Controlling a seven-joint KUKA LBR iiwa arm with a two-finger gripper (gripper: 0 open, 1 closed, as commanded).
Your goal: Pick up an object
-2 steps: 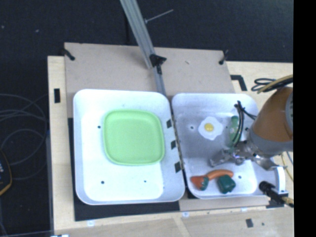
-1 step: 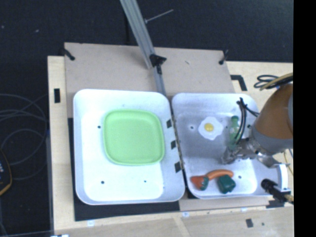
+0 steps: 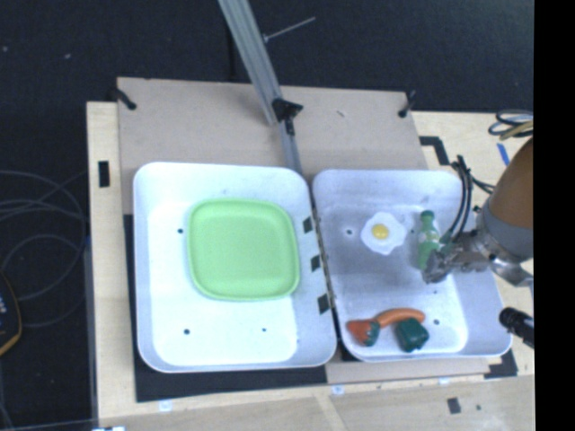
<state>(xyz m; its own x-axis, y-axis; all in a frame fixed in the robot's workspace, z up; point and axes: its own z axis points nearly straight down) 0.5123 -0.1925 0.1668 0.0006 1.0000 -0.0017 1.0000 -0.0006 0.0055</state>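
In the right bin [image 3: 359, 196] a green bottle [image 3: 426, 233] lies near the right wall, cap end towards the back. My gripper [image 3: 437, 266] reaches in from the right and sits low at the bottle's near end, touching or overlapping it. A fried-egg toy [image 3: 382, 233] lies just left of the bottle. Along the bin's front edge are an orange carrot-like piece [image 3: 400, 316], a red-orange piece [image 3: 363, 331] and a dark green block [image 3: 412, 334].
The left bin [image 3: 162, 330] holds a light green square plate [image 3: 243, 249]. A grey pole [image 3: 253, 48] slants up from the back between the bins. Cables [image 3: 463, 200] hang beside the arm at the right bin's back right corner.
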